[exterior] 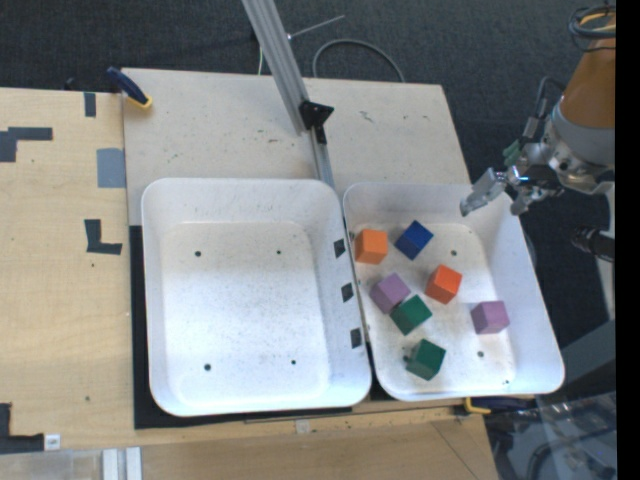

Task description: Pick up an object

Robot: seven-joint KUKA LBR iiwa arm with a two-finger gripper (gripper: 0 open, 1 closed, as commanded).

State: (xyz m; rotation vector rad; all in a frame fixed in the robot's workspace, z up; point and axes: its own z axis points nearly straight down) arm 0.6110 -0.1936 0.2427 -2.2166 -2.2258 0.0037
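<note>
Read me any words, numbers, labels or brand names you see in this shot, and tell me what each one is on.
None can be read. The coloured cubes, such as the blue cube, show plain faces. The small dark marks on the wall between the white bins are too small to read. The grey tape patches on the bench bear no writing.

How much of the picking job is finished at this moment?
Done: nothing, judging by how things lie; all seven blocks, such as the blue block and an orange block, lie in the right bin. In hand: the gripper is above that bin's upper right rim. Left: descend, grasp, lift.
</note>
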